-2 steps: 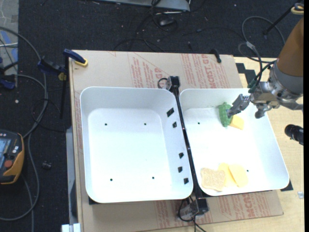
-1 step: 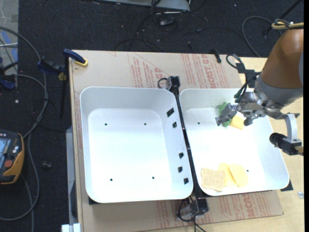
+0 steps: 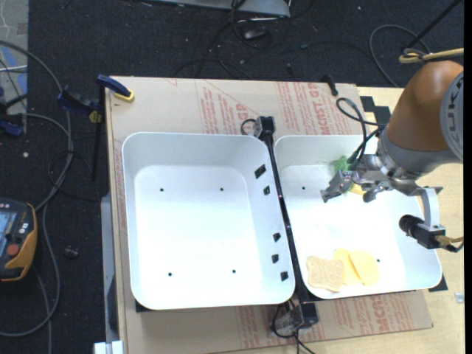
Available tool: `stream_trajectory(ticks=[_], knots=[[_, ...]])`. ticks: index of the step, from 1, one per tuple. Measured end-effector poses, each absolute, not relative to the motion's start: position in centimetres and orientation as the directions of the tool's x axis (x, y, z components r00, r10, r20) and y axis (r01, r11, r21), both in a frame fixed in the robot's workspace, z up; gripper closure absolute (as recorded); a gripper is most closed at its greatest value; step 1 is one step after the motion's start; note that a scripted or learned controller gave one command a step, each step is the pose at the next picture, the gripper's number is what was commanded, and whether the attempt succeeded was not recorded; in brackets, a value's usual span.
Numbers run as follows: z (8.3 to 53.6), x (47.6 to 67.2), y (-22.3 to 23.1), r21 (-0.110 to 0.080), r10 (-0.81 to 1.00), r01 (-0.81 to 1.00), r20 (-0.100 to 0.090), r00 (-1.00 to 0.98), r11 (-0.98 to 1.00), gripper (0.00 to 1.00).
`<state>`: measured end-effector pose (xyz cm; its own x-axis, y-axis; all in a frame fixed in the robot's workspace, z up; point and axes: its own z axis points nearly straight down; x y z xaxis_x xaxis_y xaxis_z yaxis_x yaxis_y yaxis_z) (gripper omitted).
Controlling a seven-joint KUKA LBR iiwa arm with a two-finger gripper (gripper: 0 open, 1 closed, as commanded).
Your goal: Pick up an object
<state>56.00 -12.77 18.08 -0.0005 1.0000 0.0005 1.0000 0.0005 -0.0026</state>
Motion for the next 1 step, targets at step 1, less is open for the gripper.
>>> stream_trajectory(ticks=[1], knots=[[13.36, 56.73, -12.47, -0.004, 1.0, 1.0, 0.001, -0.001, 0.001, 0.0]])
